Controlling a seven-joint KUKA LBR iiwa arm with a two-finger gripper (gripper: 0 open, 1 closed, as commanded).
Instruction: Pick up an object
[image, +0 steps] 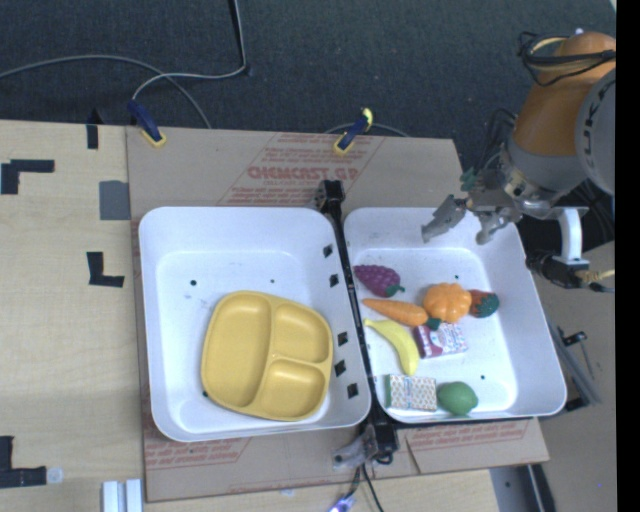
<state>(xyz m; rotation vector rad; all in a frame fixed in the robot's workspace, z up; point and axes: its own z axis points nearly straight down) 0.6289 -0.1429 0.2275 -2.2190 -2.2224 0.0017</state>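
- The gripper hangs over the far edge of the right bin, its two grey fingers spread apart with nothing between them; it is released.
- The task names no one thing, so any of the toys in the right bin would serve. They lie in a loose cluster toward that bin's middle and near edge.
- The grapes lie nearest the divider, toward the far side. The bunch looks like light moulded plastic, knobbly, likely to give good purchase across its width.
- The carrot lies just in front of the grapes, slanted. It is slim and tapered, so a grip across the thicker middle seems safest; toward the tip it may squirt out.
- The pumpkin touches the carrot's right end. It is rounded and probably smooth and hollow, so the fingers should close across its widest part.
- The banana curves beside the carrot, next to a small box. A pinch across the middle of its curve looks workable.
- A flat packet and a lime sit by the near edge. The packet lies low and may be hard to get under; the lime looks likely to roll.
- The left bin holds a yellow tray, wide and stiff, graspable only by its rim.
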